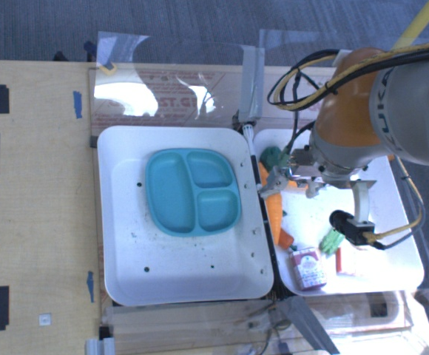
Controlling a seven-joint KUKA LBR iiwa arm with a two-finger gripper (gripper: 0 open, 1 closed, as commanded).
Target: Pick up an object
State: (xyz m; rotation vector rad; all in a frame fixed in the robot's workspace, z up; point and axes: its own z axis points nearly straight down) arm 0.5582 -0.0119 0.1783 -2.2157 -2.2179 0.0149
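Judging from here, the pick is not yet made: my gripper [294, 177] hangs low at the left edge of the right bin [410, 268], centre-right of frame, just above the orange carrot-shaped toy [274, 211] lying there, and whether it is parted or closed I cannot tell.

A single fixed camera looks down at a slant from above the counter [29, 198], far enough back to take in both white bins: the left bin [118, 257] sits mid-frame, the right bin [399, 265] toward the right. The arm [392, 102] enters from the right, large and close to the lens.
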